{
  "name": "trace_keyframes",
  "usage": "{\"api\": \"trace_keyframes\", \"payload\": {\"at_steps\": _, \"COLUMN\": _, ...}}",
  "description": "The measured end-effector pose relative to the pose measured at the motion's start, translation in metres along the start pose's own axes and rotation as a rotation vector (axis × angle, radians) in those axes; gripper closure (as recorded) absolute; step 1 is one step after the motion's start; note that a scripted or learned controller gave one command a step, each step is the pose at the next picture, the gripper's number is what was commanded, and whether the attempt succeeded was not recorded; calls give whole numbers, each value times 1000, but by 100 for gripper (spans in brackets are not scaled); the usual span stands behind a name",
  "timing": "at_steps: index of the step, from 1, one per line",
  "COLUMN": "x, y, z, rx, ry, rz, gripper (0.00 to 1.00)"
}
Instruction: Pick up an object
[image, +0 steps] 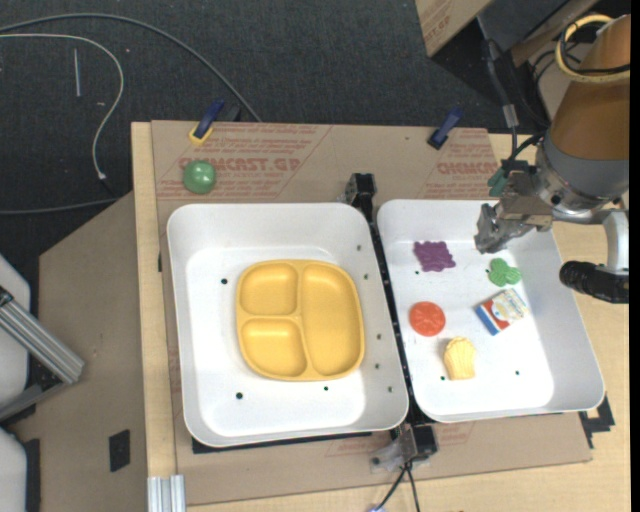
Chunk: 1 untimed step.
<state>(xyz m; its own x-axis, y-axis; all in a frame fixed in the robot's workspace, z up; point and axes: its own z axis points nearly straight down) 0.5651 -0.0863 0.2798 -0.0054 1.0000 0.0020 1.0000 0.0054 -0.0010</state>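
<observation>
The arm enters from the upper right, its orange band sitting above a grey wrist, and reaches down over the far part of the right bin. The gripper hangs at the end of the wrist, pointing down and slightly to the left, just beside the green object and near the purple object. Nothing is seen between its fingers; whether they stand wide or narrow cannot be told from this angle.

Right bin contents: the purple object lies toward the far left part of the floor. The green object lies to its right, directly below the gripper in the view. A small blue, white and red box lies nearer the camera, tilted. A round red-orange object sits left of the box, and a yellow object lies just in front of it, apart from both. All five rest on the bin floor, none touching another.

Left bin contents: one yellow divided plate with three compartments, lying flat near the middle.

Outside the bins: a green ball rests on the cardboard sheet at the far left corner, near a blue and yellow clamp. A second blue clamp grips the sheet's far edge to the right.
</observation>
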Motion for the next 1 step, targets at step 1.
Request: {"api": "trace_keyframes", "payload": {"at_steps": 1, "x": 46, "y": 14, "z": 19, "rx": 3, "ry": 0, "rz": 1, "gripper": 100}}
